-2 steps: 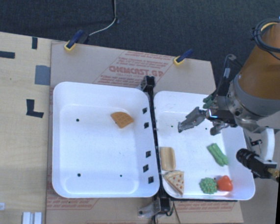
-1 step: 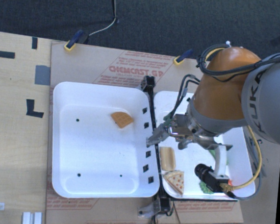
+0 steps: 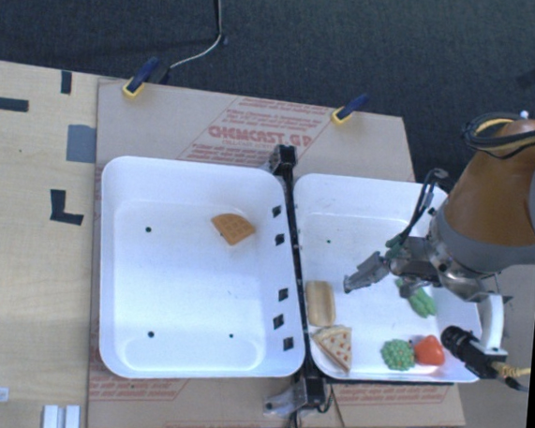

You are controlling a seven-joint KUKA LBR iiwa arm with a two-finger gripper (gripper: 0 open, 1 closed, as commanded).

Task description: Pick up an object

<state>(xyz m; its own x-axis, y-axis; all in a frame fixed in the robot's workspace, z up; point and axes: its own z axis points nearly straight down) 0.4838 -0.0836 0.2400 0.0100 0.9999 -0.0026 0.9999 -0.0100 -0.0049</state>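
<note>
My gripper [image 3: 365, 272] hangs over the middle of the right bin [image 3: 363, 201], pointing toward the lower left. It is open, with nothing between its fingers. A tan bread roll [image 3: 320, 303] lies just below and left of it by the bins' divider. A wedge-shaped sandwich piece [image 3: 335, 347] sits at the bin's front left corner. Along the front lie a green broccoli-like piece [image 3: 397, 354] and a red piece [image 3: 429, 350]. Another green piece [image 3: 421, 301] is partly hidden under the wrist. In the left bin [image 3: 143, 337], a brown waffle piece [image 3: 233, 228] lies near the back.
The grey arm with its orange band [image 3: 496, 188] covers the right bin's right side. A black divider strip [image 3: 287, 257] with clips runs between the bins. Cardboard [image 3: 256, 132] lies under both, held by blue-yellow clamps [image 3: 141, 77].
</note>
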